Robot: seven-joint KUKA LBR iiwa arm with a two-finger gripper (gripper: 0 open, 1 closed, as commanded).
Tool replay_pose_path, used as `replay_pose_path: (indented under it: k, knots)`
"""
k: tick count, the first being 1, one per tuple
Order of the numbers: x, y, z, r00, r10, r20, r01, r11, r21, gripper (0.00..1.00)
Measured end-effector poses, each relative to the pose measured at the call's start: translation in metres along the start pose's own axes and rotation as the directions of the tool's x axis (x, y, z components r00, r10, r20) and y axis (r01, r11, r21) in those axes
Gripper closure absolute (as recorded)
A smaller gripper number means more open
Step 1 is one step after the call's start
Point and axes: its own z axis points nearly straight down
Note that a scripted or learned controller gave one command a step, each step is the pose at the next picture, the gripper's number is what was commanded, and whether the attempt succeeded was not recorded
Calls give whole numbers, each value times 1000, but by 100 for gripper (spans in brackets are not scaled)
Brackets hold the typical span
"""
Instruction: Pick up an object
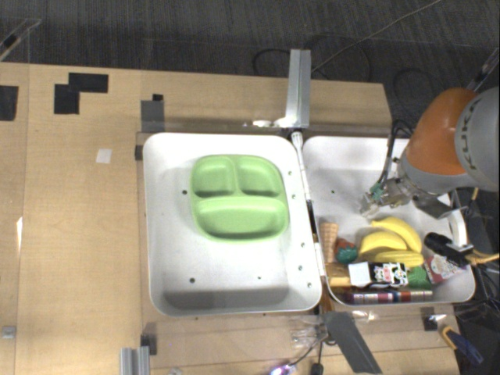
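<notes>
The end effector (383,197) hangs just at 11 o'clock of the bananas (388,239); its opening I cannot tell.

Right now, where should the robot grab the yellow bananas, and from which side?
Probably best across the middle of the bananas, coming straight down from above. They lie flat in the right bin, curved, with the arch toward the bin's open far side. A small carton and other things crowd their near edge, so a sideways approach looks blocked. Fingers would straddle the curve's narrow width.
</notes>
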Motion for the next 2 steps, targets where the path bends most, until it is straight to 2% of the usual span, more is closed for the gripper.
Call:
replay_pose_path:
  k: [1,2]
  knots:
    - [-4,0,-1,1000,4,7,-4,1000,-5,0]
    - [2,-72,-4,925,-379,11,379,925,-7,0]
